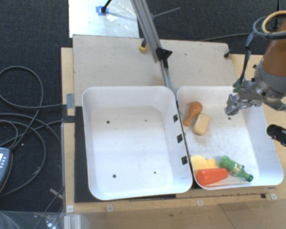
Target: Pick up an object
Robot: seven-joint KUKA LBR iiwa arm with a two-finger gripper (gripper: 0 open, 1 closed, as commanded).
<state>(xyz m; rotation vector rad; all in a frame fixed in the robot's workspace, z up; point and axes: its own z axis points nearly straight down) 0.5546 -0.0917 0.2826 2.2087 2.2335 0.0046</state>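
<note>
**Gripper hovering over the right bin**

The grey two-finger gripper [230, 109] hangs over the shallow white right bin [264, 142]. The brown drumstick-shaped toy [193, 112] lies left of the gripper, touching the pale tan block [201, 124] just below it.

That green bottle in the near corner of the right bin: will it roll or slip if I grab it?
Likely yes. The green bottle lies on its side and looks round, so a nudge may roll it. It looks glossy, possibly slippery. The orange carrot beside it may hinder finger access.
</note>
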